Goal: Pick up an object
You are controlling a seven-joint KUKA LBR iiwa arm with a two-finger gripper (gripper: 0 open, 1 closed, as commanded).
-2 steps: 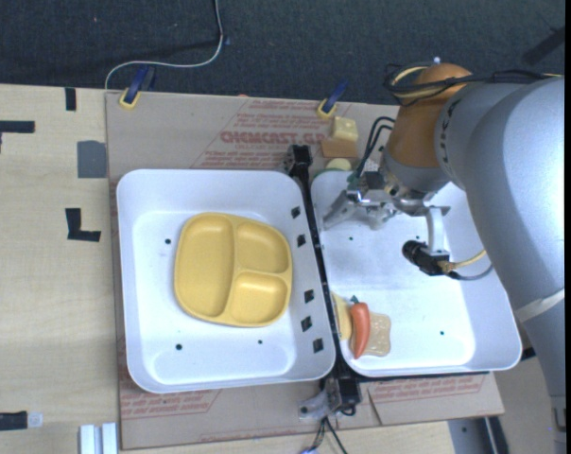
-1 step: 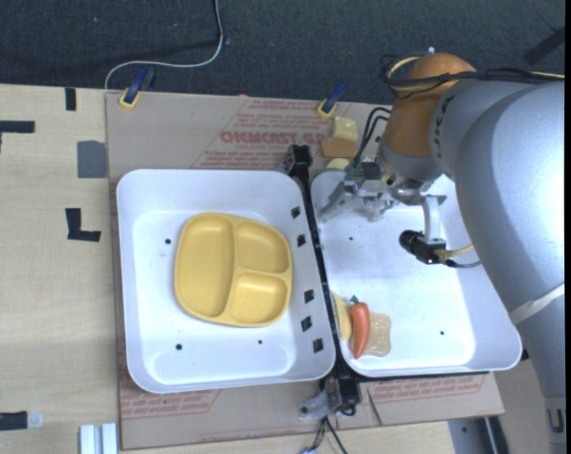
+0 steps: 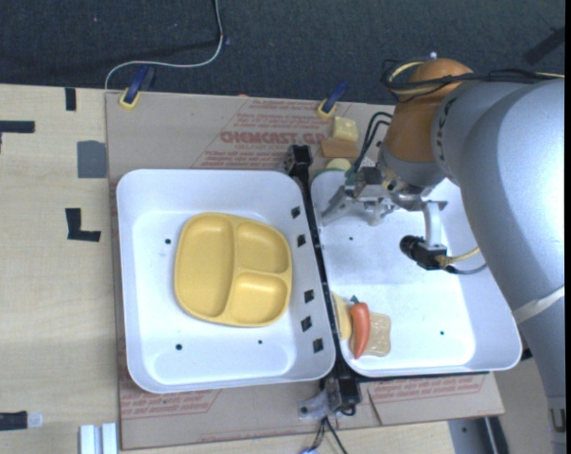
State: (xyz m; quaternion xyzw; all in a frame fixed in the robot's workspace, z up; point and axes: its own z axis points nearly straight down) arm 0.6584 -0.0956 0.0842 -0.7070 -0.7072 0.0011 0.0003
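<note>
My gripper (image 3: 354, 200) hangs over the far left corner of the right bin (image 3: 456, 343), below the arm's orange band. Three small items lie together in that bin's near left corner: an orange carrot-like piece (image 3: 359, 327), a beige piece (image 3: 377, 334) touching its right side, and a thin yellow piece (image 3: 344, 318) against the bin's left wall. All three sit well nearer the camera than the gripper, and nothing shows in its grasp.
The left bin (image 3: 144, 348) holds a yellow divided plate (image 3: 233, 269). Behind the right bin, on the cardboard, sit a tan block (image 3: 340, 136) and a small pale round object (image 3: 337, 165). A black divider strip (image 3: 309, 253) runs between the bins. The grey arm covers the right bin's far right part.
</note>
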